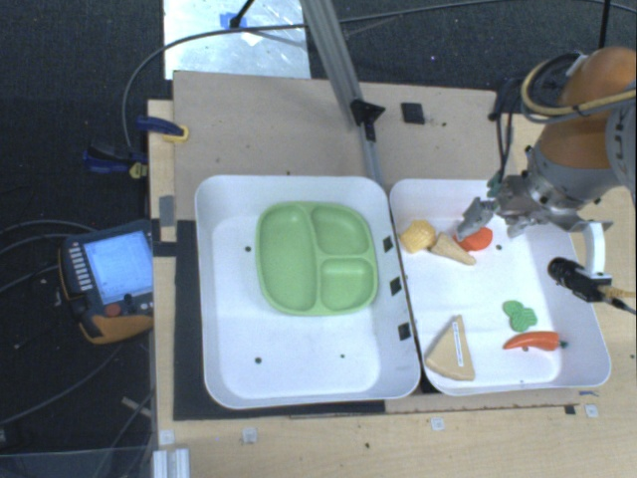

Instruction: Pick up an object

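My gripper hangs over the back of the right bin, reaching in from the right. Its tip is right over a red round toy, which is partly hidden beneath it. Just left of that lie a yellow ice-cream cone toy and a yellow lump. A green broccoli-like piece and an orange-red carrot or pepper lie at the front right of this bin. A tan sandwich wedge lies at the front left.
The left bin holds a green divided plate. A grey pole slants over the back of the bench. A handheld pendant with a lit screen lies on the floor at the left.
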You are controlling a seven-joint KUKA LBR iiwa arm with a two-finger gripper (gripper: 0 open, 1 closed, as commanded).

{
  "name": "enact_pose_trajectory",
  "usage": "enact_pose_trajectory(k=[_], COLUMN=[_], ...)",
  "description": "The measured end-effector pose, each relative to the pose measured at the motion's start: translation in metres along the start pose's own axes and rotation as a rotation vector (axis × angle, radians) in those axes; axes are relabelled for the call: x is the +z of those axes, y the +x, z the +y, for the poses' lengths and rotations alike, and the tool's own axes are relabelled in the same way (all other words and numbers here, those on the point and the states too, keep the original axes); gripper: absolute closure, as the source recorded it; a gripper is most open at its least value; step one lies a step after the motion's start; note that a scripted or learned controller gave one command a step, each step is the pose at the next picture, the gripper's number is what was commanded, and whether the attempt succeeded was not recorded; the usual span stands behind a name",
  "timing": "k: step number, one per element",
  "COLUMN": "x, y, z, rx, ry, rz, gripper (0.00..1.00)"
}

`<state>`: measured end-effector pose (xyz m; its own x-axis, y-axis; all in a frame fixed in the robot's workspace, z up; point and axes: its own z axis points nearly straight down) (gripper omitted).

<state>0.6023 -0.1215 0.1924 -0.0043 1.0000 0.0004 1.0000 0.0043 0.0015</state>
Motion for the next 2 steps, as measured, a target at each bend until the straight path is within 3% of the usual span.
enact_pose_trajectory(k=[2], x=[0.106], y=[-0.004], z=[0.009], rx=[0.004], ry=[0.0], rz=[-0.001], gripper=[0.0])
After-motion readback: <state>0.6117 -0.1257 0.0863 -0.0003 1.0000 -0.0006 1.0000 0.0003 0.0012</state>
